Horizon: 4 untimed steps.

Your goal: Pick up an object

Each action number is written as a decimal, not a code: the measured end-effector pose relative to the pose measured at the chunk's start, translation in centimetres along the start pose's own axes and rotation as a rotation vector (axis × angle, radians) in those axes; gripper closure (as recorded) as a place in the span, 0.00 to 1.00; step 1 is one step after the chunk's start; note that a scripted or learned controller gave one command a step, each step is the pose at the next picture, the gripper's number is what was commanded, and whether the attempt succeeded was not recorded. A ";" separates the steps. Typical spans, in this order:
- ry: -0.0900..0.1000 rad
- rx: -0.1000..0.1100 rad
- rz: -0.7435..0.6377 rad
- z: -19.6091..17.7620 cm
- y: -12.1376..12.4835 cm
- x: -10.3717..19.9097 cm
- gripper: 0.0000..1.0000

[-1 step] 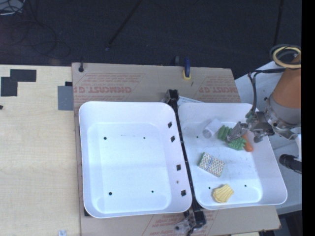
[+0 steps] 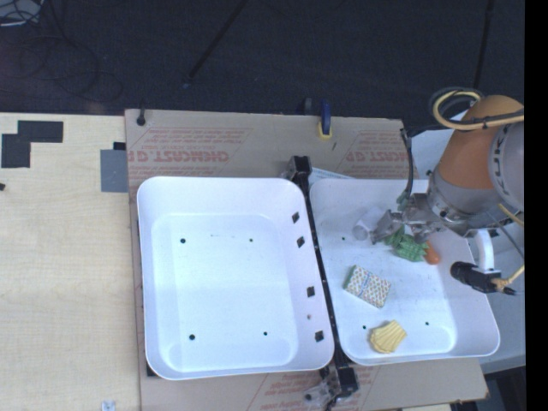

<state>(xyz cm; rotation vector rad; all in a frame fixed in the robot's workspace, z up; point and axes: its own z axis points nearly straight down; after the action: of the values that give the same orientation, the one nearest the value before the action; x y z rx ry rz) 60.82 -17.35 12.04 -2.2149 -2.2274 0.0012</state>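
My gripper (image 2: 387, 226) hangs low over the far part of the right bin (image 2: 479, 336), reaching in from the right, and from this slanted view I cannot tell how it is set — the metal at its tip blurs into the clutter beneath it.

Several things lie in this bin. Just beside my tip sits a green object (image 2: 408, 247), knobbly and leaf-like, with a small orange piece (image 2: 432, 254) touching its right side. A pale little cylinder (image 2: 364, 227) lies just to the left of my tip. Nearer the middle of the bin rests a flat patterned packet (image 2: 368, 286), tilted on its corner, and toward the near wall sits a yellow ridged lump (image 2: 387, 337). The left bin (image 2: 154, 229) holds nothing I could take.

The green object is closest, so I judge it my likeliest target. It looks light and probably soft or rubbery — it should give under pressure rather than crack, but its bumpy outline may slip sideways. I would close across its narrowest part, near the middle. The packet looks thin and flat against the floor, hard to get under. The yellow lump looks light, and its ridges should offer good purchase.
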 end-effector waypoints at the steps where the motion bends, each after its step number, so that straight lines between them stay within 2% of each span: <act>1: 0.002 0.001 0.001 3.5 3.3 4.0 0.00; 2: 0.000 0.002 0.002 2.3 3.2 3.7 1.00; 3: 0.004 -0.014 -0.006 -16.3 1.3 15.4 1.00; 4: 0.000 0.006 0.009 -13.8 -2.4 11.0 1.00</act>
<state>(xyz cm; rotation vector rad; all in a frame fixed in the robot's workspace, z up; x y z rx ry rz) 58.37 -6.37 25.83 -2.2223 -2.2147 0.0082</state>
